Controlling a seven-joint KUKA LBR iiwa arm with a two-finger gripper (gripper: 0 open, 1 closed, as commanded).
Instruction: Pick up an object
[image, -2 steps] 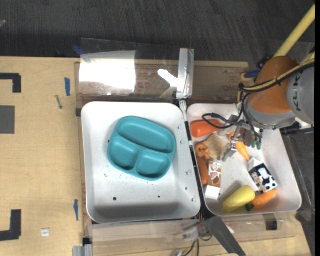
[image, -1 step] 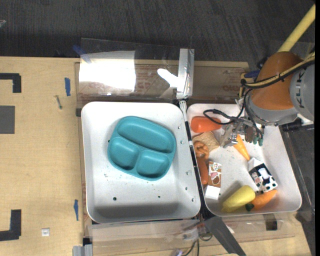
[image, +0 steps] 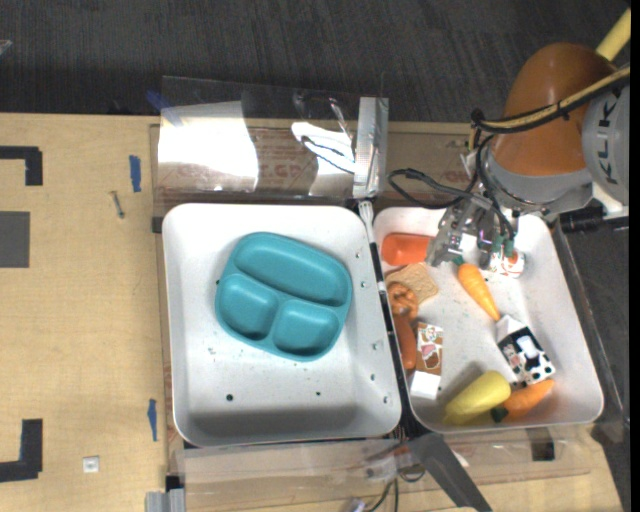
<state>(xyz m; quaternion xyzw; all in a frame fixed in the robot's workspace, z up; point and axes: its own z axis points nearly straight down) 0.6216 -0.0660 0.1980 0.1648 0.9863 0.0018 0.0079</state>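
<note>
Two shallow white bins are seen side by side on a tan tabletop (image: 80, 330). The left bin (image: 190, 380) holds one teal divided plate (image: 283, 295) with three compartments, lying near its middle. The right bin (image: 575, 370) holds a scatter of small toy foods: one orange carrot (image: 478, 289) lying at a slant near the far end, one flat orange-red piece (image: 405, 247) by the far left corner, a tan slice (image: 418, 281) and a pretzel-like shape (image: 402, 298) just beside it, one small printed packet (image: 430, 346), one white cube (image: 425, 385), one yellow lemon-like piece (image: 477, 396) touching an orange piece (image: 528, 397) at the near edge, and one small black-and-white carton (image: 522, 352).

The gripper (image: 472, 237) is lowered over the far end of the right bin, just above the carrot's top. Whether it is spread or closed cannot be told, as its tip is tangled among cables and blurred. The arm is cut off at the right edge. A clear plastic sheet (image: 300, 140) behind the bins is hard to make out.
</note>
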